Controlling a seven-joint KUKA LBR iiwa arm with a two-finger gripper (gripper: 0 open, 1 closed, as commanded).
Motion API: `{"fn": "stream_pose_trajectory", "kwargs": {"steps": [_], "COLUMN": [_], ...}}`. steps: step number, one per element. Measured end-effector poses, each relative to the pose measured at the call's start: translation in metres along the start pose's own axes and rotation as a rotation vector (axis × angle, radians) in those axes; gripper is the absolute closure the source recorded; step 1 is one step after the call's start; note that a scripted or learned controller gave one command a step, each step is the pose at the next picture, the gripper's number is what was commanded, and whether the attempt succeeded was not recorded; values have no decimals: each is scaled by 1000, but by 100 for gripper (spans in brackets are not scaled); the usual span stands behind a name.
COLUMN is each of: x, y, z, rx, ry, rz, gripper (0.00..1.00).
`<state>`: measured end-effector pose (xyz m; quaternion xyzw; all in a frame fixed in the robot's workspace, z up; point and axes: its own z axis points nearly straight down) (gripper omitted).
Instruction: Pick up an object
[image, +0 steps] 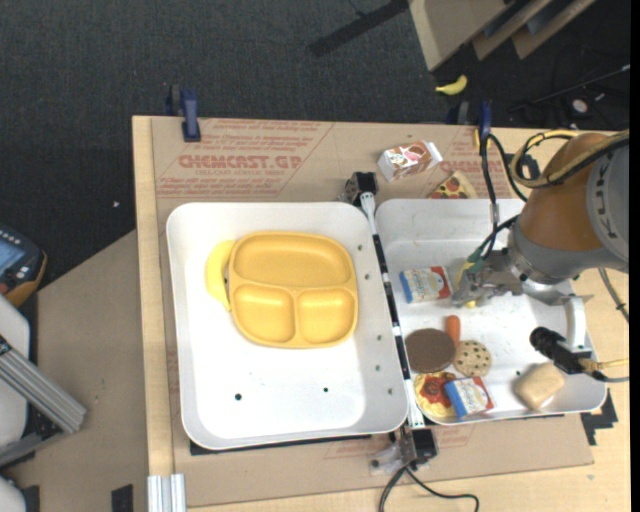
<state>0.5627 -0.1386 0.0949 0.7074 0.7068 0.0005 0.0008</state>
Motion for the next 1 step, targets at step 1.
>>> {"fn": "stream_pose_trajectory", "kwargs": {"steps": [1], "x": [73], "y": [1], "z": [-96], "rx": [-9], "ry": [2], "rz": [-10], "gripper": [100]}}
